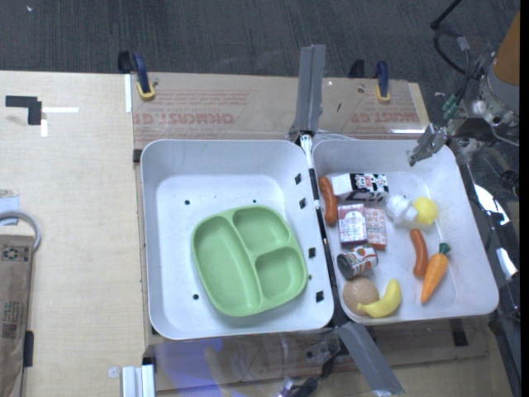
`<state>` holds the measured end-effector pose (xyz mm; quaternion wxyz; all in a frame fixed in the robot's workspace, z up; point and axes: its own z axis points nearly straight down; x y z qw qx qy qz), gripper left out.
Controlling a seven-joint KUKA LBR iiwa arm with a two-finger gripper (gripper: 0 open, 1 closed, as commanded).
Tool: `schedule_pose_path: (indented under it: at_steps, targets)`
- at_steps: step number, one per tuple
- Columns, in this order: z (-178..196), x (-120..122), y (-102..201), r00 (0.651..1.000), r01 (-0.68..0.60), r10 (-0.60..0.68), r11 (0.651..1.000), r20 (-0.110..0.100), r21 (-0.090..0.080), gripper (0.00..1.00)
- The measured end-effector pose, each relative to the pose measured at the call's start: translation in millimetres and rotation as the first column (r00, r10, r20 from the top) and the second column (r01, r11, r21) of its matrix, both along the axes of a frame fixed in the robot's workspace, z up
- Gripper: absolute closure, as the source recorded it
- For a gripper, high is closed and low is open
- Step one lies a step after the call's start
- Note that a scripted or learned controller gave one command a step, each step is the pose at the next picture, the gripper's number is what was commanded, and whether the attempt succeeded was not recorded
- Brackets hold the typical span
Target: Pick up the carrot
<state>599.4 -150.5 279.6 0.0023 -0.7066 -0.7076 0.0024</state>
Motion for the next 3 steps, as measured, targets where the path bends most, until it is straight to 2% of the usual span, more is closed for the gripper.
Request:
schedule_pose_path:
  at_steps: [1, 2, 3]
  targets:
    - [-92, -39, -33, 1.000, -0.022, 0.022, 1.000, 0.000, 0.001, 0.00]
    - [-181, -75, -63, 1.000, 0.015, -0.015, 1.000, 0.005, 0.008, 0.00]
    - [-191, -121, -62, 1.000, 0.010, -0.010, 1.000, -0.001, 0.012, 0.00]
